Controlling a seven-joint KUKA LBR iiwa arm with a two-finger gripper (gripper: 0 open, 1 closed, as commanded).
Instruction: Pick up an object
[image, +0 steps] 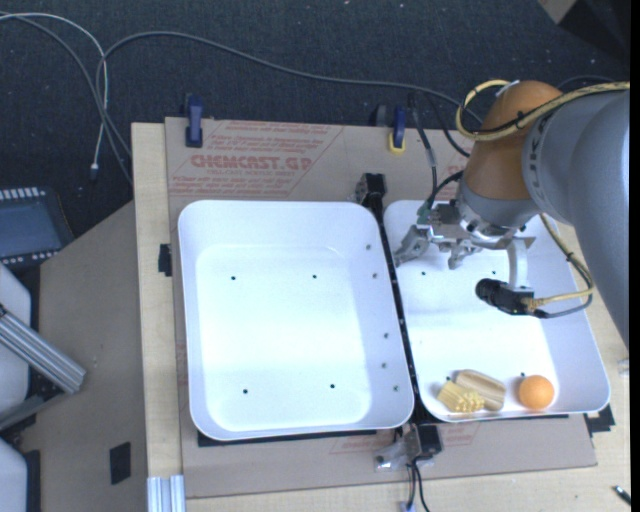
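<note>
The gripper (436, 243) hangs over the far-left corner of the right bin (500, 340); whether it is released or clenched, I cannot tell. An orange ball (536, 391), corn (460, 399) and a beige roll (479, 382) lie along that bin's near edge, well apart from the gripper, bare floor between.

Two shallow white plastic bins sit side by side on a flat cardboard-covered bench (160, 300). The left bin (290, 320) fills the frame's centre. The right bin (500, 330) holds, at its lower edge, a pale ridged corn-shaped toy (470, 392) just left of a small orange ball (536, 391). The grey-and-orange arm's two-finger gripper (440, 243) hangs above that bin's upper left.
</note>
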